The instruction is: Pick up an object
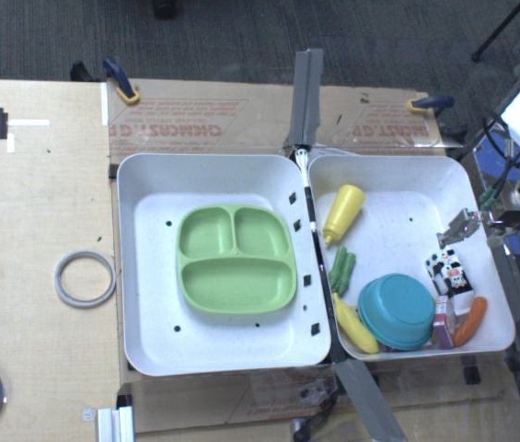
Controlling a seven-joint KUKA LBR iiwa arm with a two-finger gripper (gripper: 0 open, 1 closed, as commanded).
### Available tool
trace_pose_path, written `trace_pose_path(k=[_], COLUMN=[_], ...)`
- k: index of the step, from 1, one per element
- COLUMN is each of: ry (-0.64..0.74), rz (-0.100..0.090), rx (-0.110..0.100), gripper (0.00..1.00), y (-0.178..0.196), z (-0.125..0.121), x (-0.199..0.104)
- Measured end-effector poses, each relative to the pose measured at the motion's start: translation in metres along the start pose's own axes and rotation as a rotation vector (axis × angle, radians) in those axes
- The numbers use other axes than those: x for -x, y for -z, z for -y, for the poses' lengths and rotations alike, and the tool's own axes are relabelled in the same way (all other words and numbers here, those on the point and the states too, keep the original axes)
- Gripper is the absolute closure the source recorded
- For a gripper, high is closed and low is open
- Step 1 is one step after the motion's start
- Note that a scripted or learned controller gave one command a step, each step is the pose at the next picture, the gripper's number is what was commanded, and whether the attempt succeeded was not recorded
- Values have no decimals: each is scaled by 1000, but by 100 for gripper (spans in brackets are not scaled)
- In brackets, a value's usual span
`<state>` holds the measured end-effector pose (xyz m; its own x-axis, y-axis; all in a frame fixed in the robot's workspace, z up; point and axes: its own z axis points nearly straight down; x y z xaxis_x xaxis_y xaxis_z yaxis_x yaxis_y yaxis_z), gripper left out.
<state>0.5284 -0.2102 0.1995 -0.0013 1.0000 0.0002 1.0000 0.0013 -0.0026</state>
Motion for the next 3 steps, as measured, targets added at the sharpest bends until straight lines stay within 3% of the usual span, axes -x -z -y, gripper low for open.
trace_pose_path(k=[1,2,3], ry=[45,194,278], rz=[3,-8,1], rx=[8,3,3], gripper=[0,0,0], y=[-88,-107,-108], z=[42,25,-19], x=[0,6,-64])
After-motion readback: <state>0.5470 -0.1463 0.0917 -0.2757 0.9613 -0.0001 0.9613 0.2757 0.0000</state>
